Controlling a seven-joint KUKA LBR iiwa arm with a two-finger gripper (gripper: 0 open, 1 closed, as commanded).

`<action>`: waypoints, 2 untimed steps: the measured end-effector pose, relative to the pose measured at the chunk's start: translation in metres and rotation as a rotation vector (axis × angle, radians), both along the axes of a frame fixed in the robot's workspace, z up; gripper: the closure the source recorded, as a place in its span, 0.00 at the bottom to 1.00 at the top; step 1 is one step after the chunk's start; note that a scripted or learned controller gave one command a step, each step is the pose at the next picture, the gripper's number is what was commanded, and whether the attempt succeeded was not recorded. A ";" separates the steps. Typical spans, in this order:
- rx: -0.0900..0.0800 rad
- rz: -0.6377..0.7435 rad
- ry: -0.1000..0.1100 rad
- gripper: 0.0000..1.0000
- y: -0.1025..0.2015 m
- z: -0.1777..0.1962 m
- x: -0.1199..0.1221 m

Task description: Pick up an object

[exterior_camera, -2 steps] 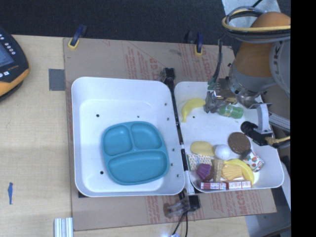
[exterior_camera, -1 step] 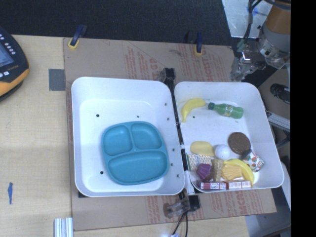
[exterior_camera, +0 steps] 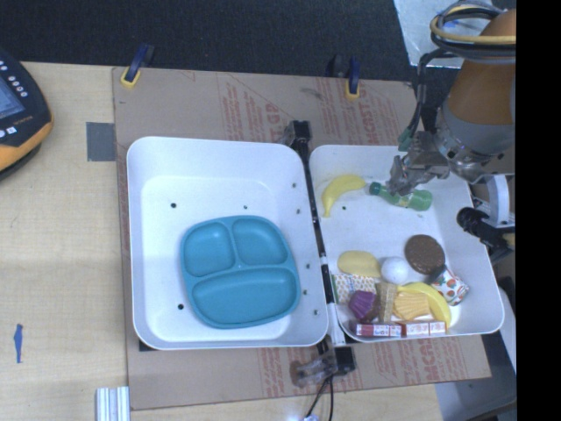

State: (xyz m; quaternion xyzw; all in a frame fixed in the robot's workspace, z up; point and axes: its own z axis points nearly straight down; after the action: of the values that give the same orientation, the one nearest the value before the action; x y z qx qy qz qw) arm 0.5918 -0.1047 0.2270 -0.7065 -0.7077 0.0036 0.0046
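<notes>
Centre over the green object [exterior_camera: 412, 199] at the back of the right bin [exterior_camera: 491, 323], beside the yellow banana [exterior_camera: 340, 189]. Cannot tell the gripper [exterior_camera: 405, 181] state. Descend straight, clamp gently, lift slowly.

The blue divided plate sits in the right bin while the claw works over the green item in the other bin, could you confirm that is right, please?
Not quite: the blue divided plate lies in the left bin, as the camera view shows. The claw is over the green item in the other bin, the right bin.
</notes>
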 end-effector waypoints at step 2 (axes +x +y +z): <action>-0.003 0.000 -0.006 1.00 0.025 -0.008 -0.012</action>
State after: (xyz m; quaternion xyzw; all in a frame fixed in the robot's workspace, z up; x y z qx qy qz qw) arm 0.5794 -0.0796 0.2185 -0.7065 -0.7077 0.0026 0.0017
